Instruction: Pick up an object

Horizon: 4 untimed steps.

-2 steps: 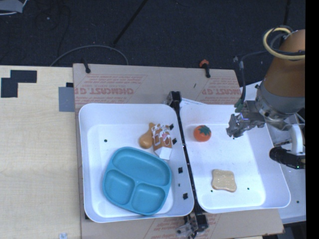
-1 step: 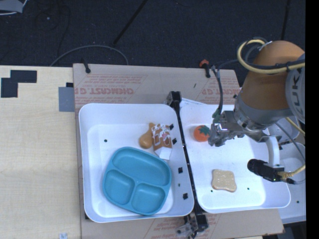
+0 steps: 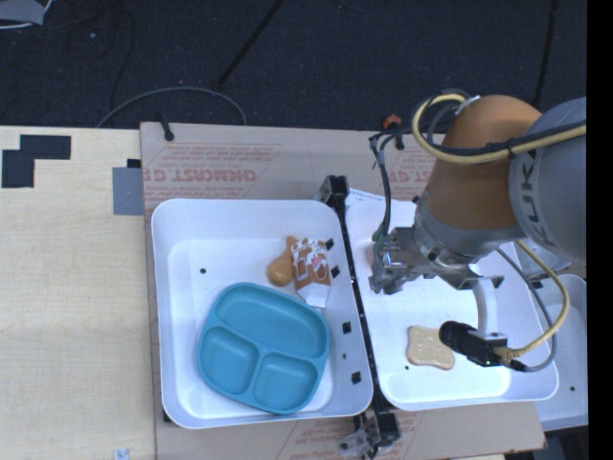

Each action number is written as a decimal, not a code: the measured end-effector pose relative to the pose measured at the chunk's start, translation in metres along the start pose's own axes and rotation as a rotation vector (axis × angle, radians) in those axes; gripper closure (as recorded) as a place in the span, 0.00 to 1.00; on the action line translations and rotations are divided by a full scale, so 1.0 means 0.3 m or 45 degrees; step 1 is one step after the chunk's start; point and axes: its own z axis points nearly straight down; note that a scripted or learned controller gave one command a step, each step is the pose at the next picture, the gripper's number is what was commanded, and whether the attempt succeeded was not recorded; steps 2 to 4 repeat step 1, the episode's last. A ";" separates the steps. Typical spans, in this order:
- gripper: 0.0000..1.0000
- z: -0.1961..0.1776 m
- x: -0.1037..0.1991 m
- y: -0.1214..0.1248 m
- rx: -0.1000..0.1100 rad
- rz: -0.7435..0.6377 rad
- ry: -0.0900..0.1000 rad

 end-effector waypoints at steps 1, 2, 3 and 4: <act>1.00 -0.006 0.152 -0.056 0.000 -0.001 0.000; 1.00 -0.006 0.152 -0.056 0.000 -0.001 0.000; 1.00 -0.006 0.152 -0.056 0.000 -0.001 0.000; 1.00 -0.006 0.152 -0.056 0.000 -0.001 0.000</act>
